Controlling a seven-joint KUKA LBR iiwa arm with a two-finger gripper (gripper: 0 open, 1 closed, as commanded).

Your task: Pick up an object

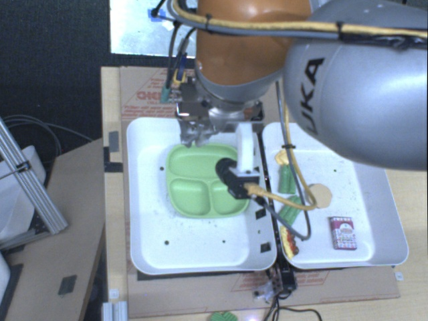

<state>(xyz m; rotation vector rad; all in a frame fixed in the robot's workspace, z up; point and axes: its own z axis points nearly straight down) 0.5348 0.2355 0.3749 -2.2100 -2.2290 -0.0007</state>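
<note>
A light green divided plate [200, 187] lies in the left white bin [154, 246], towards its back right. My gripper [215, 138] hangs under the orange wrist band, right over the plate's far edge. The big grey arm covers most of it from above. A white and black part of the tool [242, 162] reaches down over the plate's right compartment. Nothing shows as held.
The right bin [381, 246] holds two green pieces [288, 179] [289, 210], a tan disc [322, 194], a small red and white box [343, 233] and a yellow bit [282, 158]. A yellow cable [294, 202] loops across the divider between the bins.
</note>
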